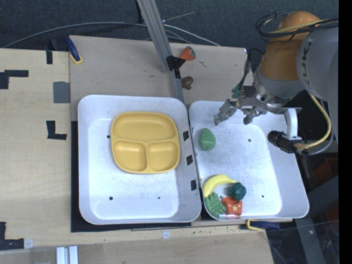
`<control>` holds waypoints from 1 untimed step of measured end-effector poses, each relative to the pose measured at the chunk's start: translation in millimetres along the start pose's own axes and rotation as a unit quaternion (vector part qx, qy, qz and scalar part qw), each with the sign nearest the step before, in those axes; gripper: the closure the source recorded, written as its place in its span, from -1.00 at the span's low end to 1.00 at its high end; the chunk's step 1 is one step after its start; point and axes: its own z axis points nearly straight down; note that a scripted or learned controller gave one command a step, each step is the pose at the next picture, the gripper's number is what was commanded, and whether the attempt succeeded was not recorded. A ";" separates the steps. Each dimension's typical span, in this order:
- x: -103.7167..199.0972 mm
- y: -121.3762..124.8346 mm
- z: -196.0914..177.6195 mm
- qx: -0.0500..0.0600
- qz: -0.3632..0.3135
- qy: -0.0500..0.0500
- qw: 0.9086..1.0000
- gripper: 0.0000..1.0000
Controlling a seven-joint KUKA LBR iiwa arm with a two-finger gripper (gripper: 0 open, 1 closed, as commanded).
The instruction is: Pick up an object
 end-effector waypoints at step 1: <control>-0.1 0.0 -0.1 0.000 0.000 0.000 1.000 -1.00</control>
